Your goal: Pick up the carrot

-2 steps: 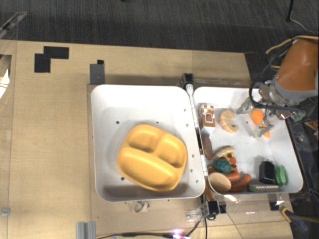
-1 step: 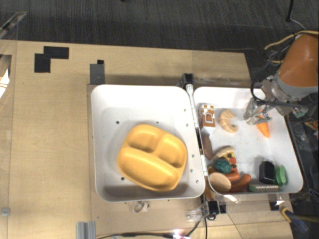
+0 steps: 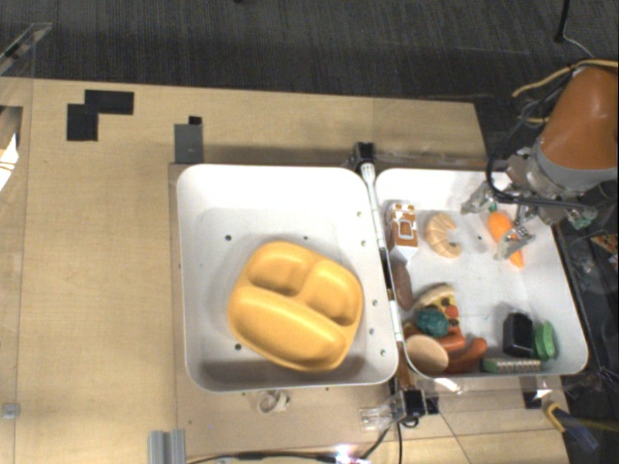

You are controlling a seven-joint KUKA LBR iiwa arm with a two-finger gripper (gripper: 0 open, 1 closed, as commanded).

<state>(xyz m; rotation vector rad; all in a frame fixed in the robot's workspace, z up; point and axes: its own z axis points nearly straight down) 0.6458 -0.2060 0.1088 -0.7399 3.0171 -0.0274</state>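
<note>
On the far left, bare wooden table (image 3: 97,288) is seen, marked with black tape shapes near its back edge. Next comes the left shallow white bin (image 3: 198,259), in which a large yellow lumpy plastic shape like a bell pepper (image 3: 295,304) is lying alone. The two bins are set side by side, touching along a narrow central divider.

In the right shallow white bin (image 3: 561,298), a cluster of small toy foods is gathered against the left wall: a small brown-and-white boxy piece (image 3: 402,224) at the back, a pale tan ridged pastry-like piece (image 3: 445,235) just beside it, and nearer the front a heap of mixed coloured items (image 3: 440,332) including a teal piece, a reddish sausage shape and a beige rounded one. Toward the front right corner a black block (image 3: 519,333) and a green piece (image 3: 547,340) are lying together.

At the back right of this bin the small orange carrot (image 3: 500,230) is found, well apart from the cluster. Its thicker end appears to be directed toward the back and its tip toward the front right, so its long axis is judged to run diagonally, though part of it is hidden. The gripper (image 3: 503,218) is placed directly over it, its metal fingers (image 3: 478,201) spread on either side with the carrot between them. The fingers are seen parted rather than clamped, and a firm hold cannot be confirmed. The coming move is judged to depend on this alignment: the carrot lies straight beneath the gripper, so only a closing across its narrow width seems needed.
</note>
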